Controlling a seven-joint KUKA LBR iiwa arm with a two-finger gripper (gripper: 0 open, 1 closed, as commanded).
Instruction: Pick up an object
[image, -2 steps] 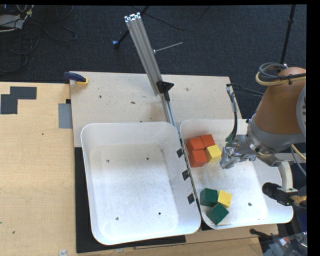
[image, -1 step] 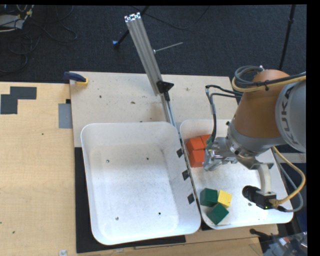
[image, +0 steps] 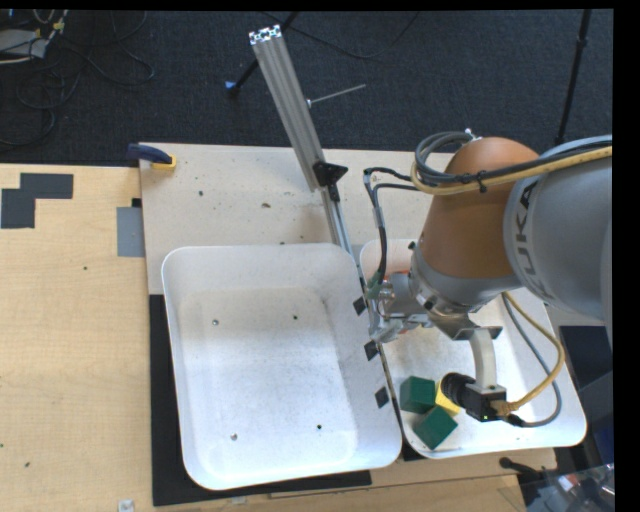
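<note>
Arm (image: 480, 230): reaching in from the right, its bulk covering most of the right bin (image: 560, 425).
Claw (image: 388, 318): hanging over the right bin, close against its left wall, about midway along that wall. I cannot tell whether it is apart or together, because the wrist is masking it.
Green blocks: two, both the likely targets. One (image: 418, 391) is lying in the right bin's near-left corner, by the left wall. The other (image: 436, 429) is lying just beside it, closer to the near edge and turned corner-on.
Yellow piece (image: 447, 403): sitting between the two blocks. It is too small to name.
Pale orange thing (image: 397, 258): peeking out at the right bin's far-left corner, mostly under the arm.
Left bin (image: 260, 400): sitting against the right bin, its floor showing a few dark specks.
Surface (image: 230, 200): carrying both bins.
Rail (image: 295, 110): slanting up and away from the surface's far edge.
Step in hand: judged as the approach. No object is being seen lifted, and the claw is standing short of the green blocks, on their far side.
Next move: likely calling for a shift along the left wall toward the near-left corner, centring over one block, then a descent and a squeeze across its flat sides.
Risk: the wall and the crowding neighbours may be leaving little room beside the chosen block.
</note>
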